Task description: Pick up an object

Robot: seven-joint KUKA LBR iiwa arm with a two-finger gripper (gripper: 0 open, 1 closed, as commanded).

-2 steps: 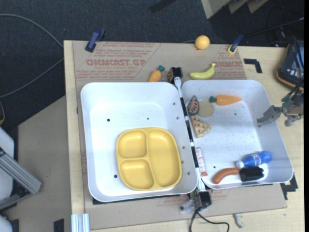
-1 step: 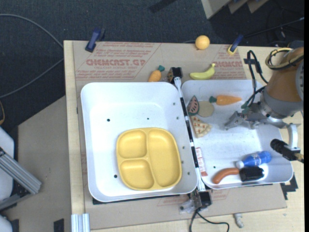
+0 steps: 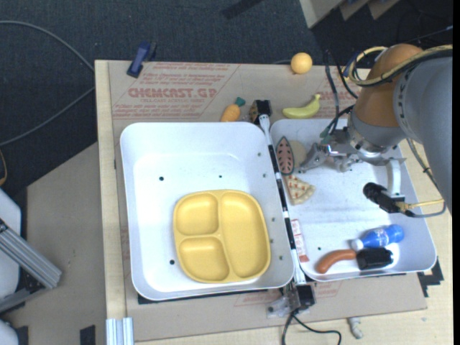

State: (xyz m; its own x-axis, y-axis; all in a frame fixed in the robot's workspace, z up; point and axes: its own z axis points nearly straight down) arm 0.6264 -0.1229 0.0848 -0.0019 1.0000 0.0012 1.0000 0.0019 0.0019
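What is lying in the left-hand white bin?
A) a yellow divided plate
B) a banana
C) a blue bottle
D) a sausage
A: the yellow divided plate lies alone in the left bin, while the banana sits outside on the bench and the blue bottle and sausage are in the right bin.

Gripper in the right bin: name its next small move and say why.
Probably shift the gripper toward the near-left and lower it over the waffle-like piece. It hovers at the right bin's far end with nothing visibly between its fingers, and that piece is the closest object lying apart from others.
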